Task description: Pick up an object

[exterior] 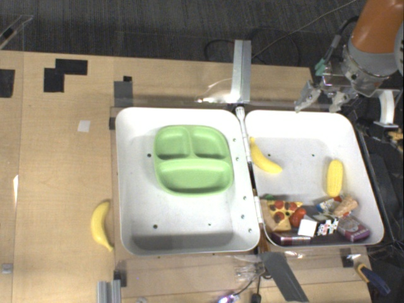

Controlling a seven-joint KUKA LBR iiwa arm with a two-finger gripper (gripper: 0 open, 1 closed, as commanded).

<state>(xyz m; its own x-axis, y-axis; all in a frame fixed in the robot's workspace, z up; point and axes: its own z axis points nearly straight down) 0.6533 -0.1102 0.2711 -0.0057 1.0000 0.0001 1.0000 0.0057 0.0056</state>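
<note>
I see the gripper (323, 100) at the upper right of the frame, hanging over the far rim of the right bin (297, 134), and its fingers stand spread apart with nothing between them; the grey arm (374, 36) with its orange band rises from it toward the top right corner. The largest thing after that is the wooden bench (50, 169), which fills the left and bears both bins. The left bin (136, 207) sits at the centre of the frame and holds a green divided tray (192, 160) lying flat near its middle. The right bin carries the objects I could pick: a banana (264, 161) against its left wall, a yellow corn cob (334, 177) toward its right side, and along its near edge a crowded heap (315, 218) with a pizza slice (282, 212) at its left end and small packets I cannot tell apart. A second banana (101, 225) lies on the bench just beside the left bin's lower left corner. Black marks (63, 73) sit at the upper left.
</note>
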